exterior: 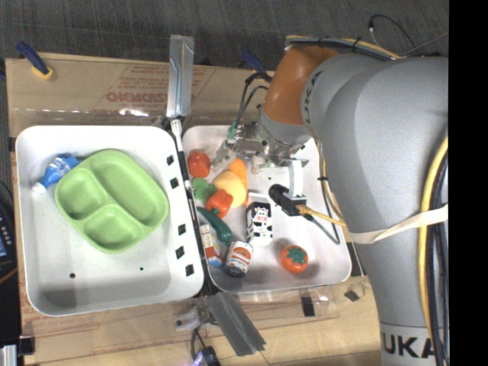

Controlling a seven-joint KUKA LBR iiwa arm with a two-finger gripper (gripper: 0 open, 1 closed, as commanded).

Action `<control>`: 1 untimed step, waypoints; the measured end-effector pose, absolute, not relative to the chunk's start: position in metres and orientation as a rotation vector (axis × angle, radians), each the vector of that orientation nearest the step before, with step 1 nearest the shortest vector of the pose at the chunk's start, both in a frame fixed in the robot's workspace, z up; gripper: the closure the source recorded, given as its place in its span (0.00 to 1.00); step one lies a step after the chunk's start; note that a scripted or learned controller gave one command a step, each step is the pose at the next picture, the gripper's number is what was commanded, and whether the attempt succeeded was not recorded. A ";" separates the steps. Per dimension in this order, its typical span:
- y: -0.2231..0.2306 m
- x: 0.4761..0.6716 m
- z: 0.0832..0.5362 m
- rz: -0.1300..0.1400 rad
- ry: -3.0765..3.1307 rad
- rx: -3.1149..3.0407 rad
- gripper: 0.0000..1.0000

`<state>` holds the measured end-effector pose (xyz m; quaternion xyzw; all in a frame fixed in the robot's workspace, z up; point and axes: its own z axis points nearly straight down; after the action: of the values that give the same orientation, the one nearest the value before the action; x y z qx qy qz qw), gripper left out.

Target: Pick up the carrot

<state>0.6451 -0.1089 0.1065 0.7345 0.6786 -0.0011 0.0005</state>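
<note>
- Pincer (245, 149) sat low in the right bin (328, 269), at its far end; finger state: can't tell, wrist blocked it.
- Carrot (238, 169) lay just under the pincer, touching a yellow fruit (231, 187).
- Near it: red tomato (199, 163), cow-print carton (260, 223), small jar (239, 258), orange toy (294, 258).
- Left bin (46, 288) held a green divided plate (111, 198).

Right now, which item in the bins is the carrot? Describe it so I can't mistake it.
Look in the right bin, at its upper part just below the gripper. The carrot is the small plain orange piece there, touching the top of the yellow fruit. Its neighbours differ: the tomato is rounder and redder, and the pepper sits lower.
</note>
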 end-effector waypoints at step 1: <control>-0.109 0.646 0.119 -0.003 2.135 2.303 1.00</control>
<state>0.6461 -0.1092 0.1189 0.7334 0.6798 -0.0011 0.0006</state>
